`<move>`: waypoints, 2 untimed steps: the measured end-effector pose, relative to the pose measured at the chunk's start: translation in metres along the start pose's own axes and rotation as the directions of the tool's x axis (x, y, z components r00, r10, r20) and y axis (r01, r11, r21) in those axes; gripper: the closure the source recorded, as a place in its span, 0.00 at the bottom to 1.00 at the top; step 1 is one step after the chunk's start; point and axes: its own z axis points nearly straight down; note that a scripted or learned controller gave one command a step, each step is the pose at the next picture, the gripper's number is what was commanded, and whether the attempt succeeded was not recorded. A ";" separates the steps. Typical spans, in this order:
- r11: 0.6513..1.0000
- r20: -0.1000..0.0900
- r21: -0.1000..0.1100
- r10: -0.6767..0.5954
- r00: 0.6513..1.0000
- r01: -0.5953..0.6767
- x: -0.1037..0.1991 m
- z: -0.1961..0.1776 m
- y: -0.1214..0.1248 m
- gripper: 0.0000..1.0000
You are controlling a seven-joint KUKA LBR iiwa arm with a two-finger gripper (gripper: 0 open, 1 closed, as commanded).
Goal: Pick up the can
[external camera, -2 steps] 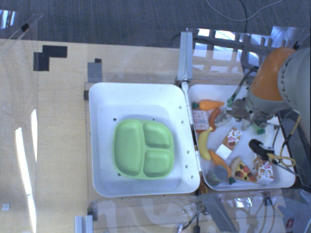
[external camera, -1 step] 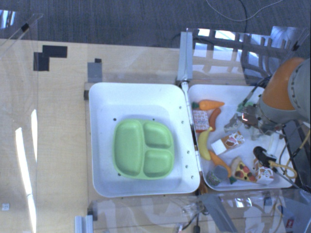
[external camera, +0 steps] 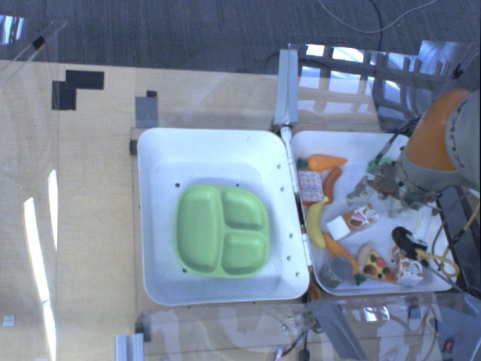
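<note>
Approach step: my gripper point(external camera: 370, 189) hovers over the right bin point(external camera: 428, 286); fingers' state I cannot tell; next, descend on can point(external camera: 330, 276).

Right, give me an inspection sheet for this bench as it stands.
Surface: pale wooden bench bearing left white bin and right white bin.
Job's things: small red-and-white item, likely the can, in right bin beside the divider.
Clutter: green divided plate in left bin; yellow banana, orange carrot, pizza slice in right.
Grippers: two-finger gripper over right bin, apart from can.
Cables: thin black cable on floor.
Surroundings: dark carpet.
</note>
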 end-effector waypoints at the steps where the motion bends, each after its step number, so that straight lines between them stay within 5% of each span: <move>1: 1.000 0.000 0.000 0.000 1.000 0.000 0.000 0.000 0.000 0.00; 2: 0.999 0.000 0.000 0.032 0.999 -0.032 -0.026 0.000 0.015 0.00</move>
